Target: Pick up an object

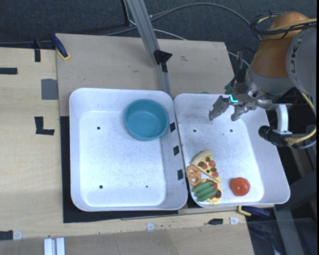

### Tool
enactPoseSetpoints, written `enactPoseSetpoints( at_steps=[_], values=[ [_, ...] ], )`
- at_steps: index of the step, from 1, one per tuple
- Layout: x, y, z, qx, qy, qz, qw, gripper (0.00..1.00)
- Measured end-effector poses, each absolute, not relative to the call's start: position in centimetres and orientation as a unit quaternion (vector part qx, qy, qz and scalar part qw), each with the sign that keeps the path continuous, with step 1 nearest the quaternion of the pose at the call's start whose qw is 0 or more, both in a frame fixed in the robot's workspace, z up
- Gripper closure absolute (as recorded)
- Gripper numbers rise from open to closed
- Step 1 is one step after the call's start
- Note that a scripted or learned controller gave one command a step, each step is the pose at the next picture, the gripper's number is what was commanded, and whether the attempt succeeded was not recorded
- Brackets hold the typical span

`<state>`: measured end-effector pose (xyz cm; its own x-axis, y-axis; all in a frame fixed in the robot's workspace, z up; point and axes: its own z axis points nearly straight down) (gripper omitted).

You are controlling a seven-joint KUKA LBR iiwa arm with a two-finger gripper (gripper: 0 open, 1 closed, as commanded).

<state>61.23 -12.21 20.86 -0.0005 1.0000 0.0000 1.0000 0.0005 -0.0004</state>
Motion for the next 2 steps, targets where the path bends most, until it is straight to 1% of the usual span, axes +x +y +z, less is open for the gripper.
enactPoseSetpoints(
  at_steps=[1,2],
  values=[
    [61.2,-12.2,20.9,-0.707,-0.707,0.0002,0.000,0.00],
    [61.4,-12.7,16.4,-0.707,-0.707,0.0015,0.002,0.00]
  ],
)
